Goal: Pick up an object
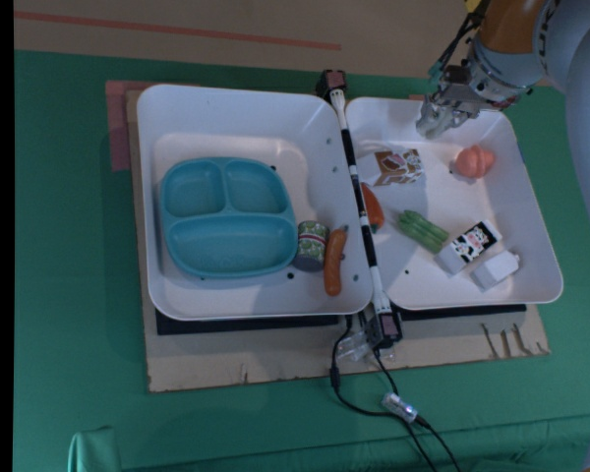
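My gripper (441,124) hangs over the back of the right bin (531,254), near its far rim, with nothing seen in it. Just below and left of it lies a small brown-and-white carton (398,167). A pink-orange peach (474,161) rests to the gripper's lower right. Further forward are an orange carrot (372,206) by the divider, green pea pods (423,230), a black-and-white cow carton (469,246) and a white block (496,268).
The left bin (177,116) holds a teal divided plate (226,216), a small can (312,245) and an orange sausage (334,261). A black-and-white bar (358,200) runs between the bins. Cables (393,406) trail off the front of the bench.
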Controlling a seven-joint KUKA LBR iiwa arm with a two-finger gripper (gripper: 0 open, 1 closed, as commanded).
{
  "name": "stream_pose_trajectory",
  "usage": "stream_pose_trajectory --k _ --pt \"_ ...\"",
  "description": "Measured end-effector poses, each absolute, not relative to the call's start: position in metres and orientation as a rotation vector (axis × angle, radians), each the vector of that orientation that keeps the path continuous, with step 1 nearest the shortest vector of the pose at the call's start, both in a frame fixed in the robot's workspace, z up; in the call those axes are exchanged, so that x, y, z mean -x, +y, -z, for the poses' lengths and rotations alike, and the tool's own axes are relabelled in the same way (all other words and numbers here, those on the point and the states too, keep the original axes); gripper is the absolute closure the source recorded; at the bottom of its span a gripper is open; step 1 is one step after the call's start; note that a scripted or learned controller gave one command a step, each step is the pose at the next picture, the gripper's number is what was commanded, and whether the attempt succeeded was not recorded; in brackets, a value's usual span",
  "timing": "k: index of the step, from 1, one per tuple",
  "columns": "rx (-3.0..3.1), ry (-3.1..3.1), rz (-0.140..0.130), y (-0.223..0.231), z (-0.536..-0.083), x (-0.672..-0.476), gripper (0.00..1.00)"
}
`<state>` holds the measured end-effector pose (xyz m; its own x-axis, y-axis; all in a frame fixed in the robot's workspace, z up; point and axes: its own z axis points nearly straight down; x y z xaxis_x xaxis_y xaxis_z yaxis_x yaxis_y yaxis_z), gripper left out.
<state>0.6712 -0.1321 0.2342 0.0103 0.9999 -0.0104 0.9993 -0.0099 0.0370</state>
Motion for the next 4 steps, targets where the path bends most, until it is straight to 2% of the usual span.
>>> stream_pose_trajectory --k 1,2,3,4 --pt "-2.209 2.187 -0.029 -0.132 -0.234 -0.671 0.00" --pt "-2.220 2.210 -0.005 -0.110 -0.192 -0.667 0.00" --pt "-2.217 2.201 -0.012 -0.111 -0.206 -0.669 1.00" --pt "-2.218 2.201 -0.012 -0.111 -0.206 -0.669 0.00"
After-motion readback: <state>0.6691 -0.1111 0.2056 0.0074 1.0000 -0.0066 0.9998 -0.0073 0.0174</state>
